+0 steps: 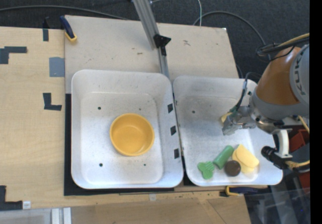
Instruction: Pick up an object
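My gripper [230, 125] hangs over the right bin [201, 97], toward its right side, with the grey and orange arm behind it. Its fingers are too small and dark to read. Below it, in the bin's front right corner, lie a green cylinder-shaped toy [222, 157], a green leafy piece [206, 169], a yellow object [246, 158] and a small dark brown round object [232, 168]. The gripper stands just above and behind the green cylinder, apart from it. A yellow bowl [132, 134] sits in the middle of the left bin [90, 92].
A grey metal pole [146, 11] slants from the top down to the seam between the bins. Cables [201, 11] run across the dark floor behind the bench. A blue and yellow clamp [68, 29] sits at the board's back left corner.
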Controlling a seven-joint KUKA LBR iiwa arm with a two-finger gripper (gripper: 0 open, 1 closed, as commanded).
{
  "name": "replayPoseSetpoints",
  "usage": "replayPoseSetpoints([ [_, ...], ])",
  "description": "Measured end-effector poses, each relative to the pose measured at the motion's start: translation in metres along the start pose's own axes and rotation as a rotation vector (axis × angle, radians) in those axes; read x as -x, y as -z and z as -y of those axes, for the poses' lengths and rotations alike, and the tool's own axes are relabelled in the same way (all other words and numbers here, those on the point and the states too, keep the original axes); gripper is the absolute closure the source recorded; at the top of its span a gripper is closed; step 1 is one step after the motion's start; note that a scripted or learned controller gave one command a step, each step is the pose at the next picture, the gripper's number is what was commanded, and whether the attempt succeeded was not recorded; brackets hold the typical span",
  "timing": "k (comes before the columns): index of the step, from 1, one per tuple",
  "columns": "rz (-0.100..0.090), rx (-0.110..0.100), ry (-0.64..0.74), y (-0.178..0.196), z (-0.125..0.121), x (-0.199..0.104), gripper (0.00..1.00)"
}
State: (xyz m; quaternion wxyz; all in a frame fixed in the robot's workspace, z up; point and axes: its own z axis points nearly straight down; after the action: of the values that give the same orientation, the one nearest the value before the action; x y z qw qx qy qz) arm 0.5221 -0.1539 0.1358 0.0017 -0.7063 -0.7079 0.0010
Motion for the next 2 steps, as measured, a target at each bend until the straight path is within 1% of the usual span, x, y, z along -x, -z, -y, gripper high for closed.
replayPoseSetpoints([
  [1, 0.002, 0.007, 0.000, 0.053, -0.008, -0.008, 1.00],
  [2, 0.003, 0.009, -0.001, 0.115, -0.011, -0.004, 1.00],
])
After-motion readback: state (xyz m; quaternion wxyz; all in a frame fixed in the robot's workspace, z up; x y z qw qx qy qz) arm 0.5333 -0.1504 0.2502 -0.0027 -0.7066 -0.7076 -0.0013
